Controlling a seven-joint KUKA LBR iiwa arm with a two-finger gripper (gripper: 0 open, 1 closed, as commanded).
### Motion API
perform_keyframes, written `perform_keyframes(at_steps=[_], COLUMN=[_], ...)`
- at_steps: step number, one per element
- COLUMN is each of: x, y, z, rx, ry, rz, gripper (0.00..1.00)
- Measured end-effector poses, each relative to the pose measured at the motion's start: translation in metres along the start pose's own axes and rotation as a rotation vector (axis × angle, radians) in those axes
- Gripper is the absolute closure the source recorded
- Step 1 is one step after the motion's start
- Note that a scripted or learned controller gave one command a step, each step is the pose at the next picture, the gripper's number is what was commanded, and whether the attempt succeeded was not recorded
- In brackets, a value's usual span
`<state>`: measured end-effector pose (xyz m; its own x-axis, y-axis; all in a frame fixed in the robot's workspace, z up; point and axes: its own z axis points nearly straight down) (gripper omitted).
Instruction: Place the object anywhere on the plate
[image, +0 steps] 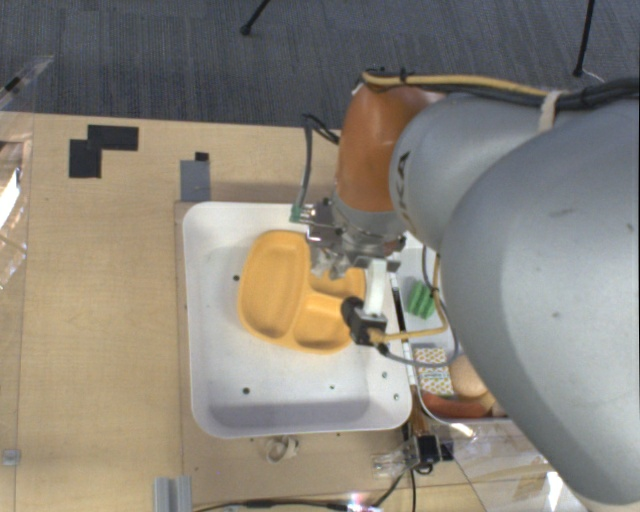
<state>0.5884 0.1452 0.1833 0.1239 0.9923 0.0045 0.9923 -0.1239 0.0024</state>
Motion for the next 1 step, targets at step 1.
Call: perform_keyframes(at_steps=[1], x=[-0.0048], y=[0.0016], z=[-0.0003], rx=[-0.001], ry=[-0.004], rz=[0.006], gripper=[0.00])
